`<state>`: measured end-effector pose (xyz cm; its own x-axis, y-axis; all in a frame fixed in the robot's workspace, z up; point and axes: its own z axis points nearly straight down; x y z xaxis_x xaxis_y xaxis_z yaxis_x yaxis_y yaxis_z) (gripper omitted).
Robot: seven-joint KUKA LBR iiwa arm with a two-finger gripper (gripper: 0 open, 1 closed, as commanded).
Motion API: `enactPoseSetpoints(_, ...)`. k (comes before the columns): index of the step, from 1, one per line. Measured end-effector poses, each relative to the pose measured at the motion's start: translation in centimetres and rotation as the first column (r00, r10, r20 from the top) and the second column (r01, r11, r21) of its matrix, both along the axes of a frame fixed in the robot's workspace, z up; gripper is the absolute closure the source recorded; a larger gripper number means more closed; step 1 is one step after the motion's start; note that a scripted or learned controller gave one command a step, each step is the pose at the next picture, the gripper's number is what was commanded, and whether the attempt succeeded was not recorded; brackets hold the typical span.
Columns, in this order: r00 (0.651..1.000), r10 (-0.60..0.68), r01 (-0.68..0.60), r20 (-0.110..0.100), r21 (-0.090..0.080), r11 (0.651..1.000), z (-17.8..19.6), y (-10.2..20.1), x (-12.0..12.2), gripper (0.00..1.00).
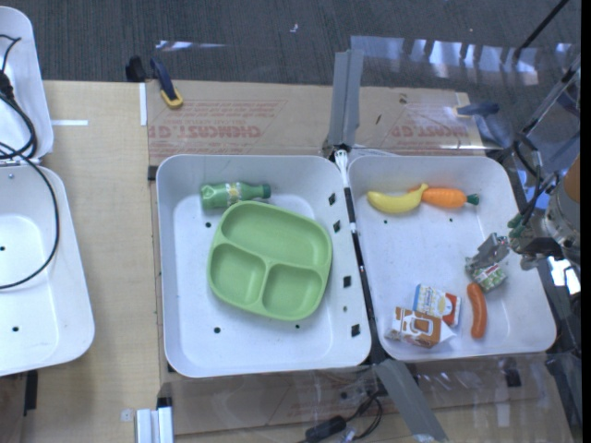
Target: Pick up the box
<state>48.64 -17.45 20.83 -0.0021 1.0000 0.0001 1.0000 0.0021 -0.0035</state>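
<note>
where tool (489,264) hovers (grip state unclear), right bin (517,192) holds one box (427,316), one banana (395,200).

Box (427,317) low in right bin (406,247), gripper (488,266) just right of it.

Box (428,316): small carton, white with orange and blue print, crumpled, lying flat and skewed near front edge of right bin (420,247), just left of sausage (477,309).
</note>
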Motion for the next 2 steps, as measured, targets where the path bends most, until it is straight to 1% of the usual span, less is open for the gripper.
enactPoseSetpoints(1,1.0,-0.014,0.014,0.0,0.0,1.0,-5.6,3.5,1.6,0.0)
enactPoseSetpoints(2,1.0,0.025,-0.025,0.001,0.0,1.0,-9.7,2.5,8.7,0.0)
